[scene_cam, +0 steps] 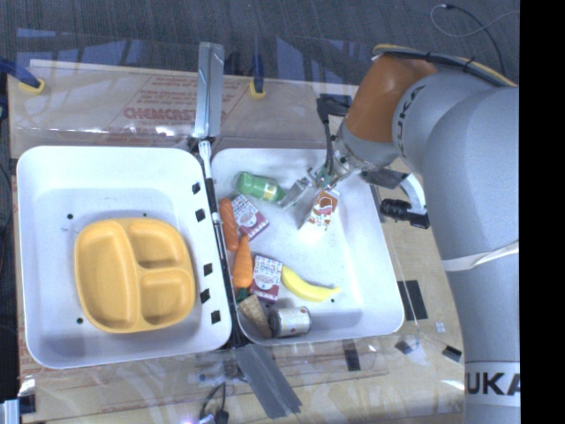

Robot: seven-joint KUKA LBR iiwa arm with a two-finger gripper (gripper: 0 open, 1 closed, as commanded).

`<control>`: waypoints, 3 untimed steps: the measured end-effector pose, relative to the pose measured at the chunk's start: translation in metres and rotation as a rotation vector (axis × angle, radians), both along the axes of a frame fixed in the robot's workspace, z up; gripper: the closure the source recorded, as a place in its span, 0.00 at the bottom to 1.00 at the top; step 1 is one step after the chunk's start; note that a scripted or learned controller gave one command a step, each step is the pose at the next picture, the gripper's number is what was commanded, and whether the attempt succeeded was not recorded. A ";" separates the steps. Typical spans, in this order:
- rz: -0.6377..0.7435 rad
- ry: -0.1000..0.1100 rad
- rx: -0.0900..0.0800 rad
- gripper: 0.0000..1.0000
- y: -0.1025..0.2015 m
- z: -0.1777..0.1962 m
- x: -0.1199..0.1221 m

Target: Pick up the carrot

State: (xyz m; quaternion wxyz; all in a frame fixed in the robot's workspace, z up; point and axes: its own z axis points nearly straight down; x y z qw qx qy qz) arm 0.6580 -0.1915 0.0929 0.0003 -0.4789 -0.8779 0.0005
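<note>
The carrot point(242, 260) is a small orange tapered piece lying lengthwise against the left wall of the right bin point(375, 263), between two small cartons. My gripper point(305, 201) hangs over the upper middle of that bin, up and to the right of the carrot and well apart from it. It stands open with nothing between its fingers. A red-and-white carton point(324, 211) lies just to its right.
A green bottle point(258, 186), an orange-red stick point(228, 223), a carton point(250, 216), another carton point(267, 275), a banana point(305, 285), a can point(289, 321) and a brown lump point(252, 312) crowd the right bin. The left bin holds a yellow divided plate point(132, 274).
</note>
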 end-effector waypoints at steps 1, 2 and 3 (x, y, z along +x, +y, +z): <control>0.195 -0.003 -0.001 0.00 -0.015 0.013 0.000; 0.353 0.000 0.000 0.00 -0.017 0.030 -0.034; 0.670 -0.004 -0.002 0.00 -0.006 0.073 -0.007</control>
